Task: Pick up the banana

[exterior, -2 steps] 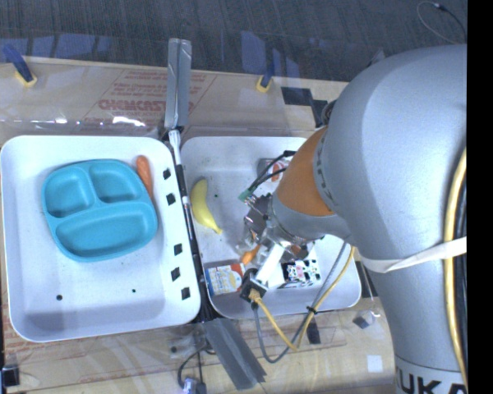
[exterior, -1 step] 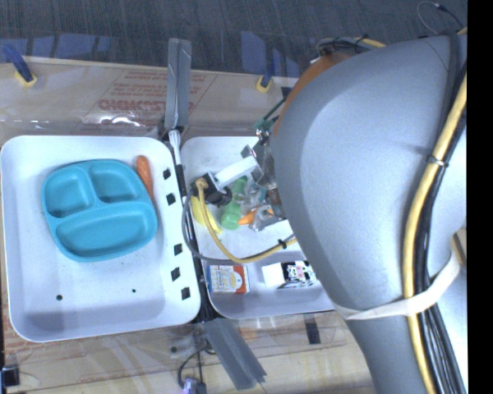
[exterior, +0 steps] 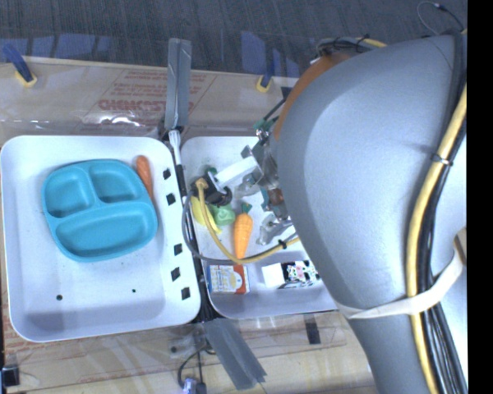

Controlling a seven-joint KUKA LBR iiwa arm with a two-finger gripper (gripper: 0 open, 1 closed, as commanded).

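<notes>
1. At the bottom of the frame, the wooden counter (exterior: 107, 359) is seen under two white bins.
2. In the right bin (exterior: 263, 302), small cartons (exterior: 227, 279) lie nearest, then a carrot (exterior: 242, 235) and the banana (exterior: 200, 212), left of centre.
3. The jaws (exterior: 267, 191) are placed right of the banana; their opening cannot be told.
4. A blue plate (exterior: 99, 208) is set in the left bin (exterior: 25, 245).
5. Grey carpet (exterior: 148, 6) lies at the top.

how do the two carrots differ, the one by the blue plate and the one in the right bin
The carrot beside the blue plate lies in the left bin; the carrot in the right bin lies among other items. The left one looks slimmer and darker orange-red; the right one is paler with a green top. Both point roughly lengthwise up the view.
</notes>
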